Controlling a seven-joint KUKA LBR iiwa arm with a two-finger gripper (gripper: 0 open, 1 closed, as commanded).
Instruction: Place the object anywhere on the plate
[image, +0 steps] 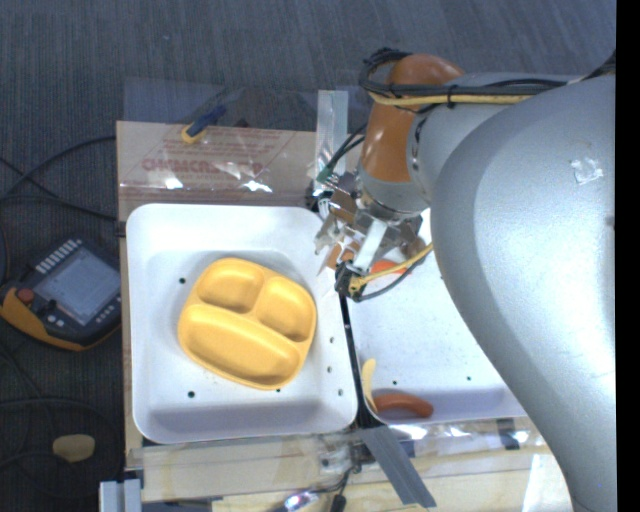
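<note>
A yellow plate (248, 322) with three compartments lies in the middle of the left bin (150, 400). My gripper (338, 252) hangs over the wall between the two bins, just beyond the plate's far right corner and above it. I cannot make out anything held in it. A red-orange sausage-shaped object (402, 406) lies at the near edge of the right bin (440, 340), with a thin curved yellow piece (367, 383) beside it on the left. The arm hides most of the right bin.
Cardboard under clear plastic (215, 160) lies behind the left bin, with a blue and yellow tool (203, 122) on it. A control pendant (65, 290) and cables lie on the floor at left.
</note>
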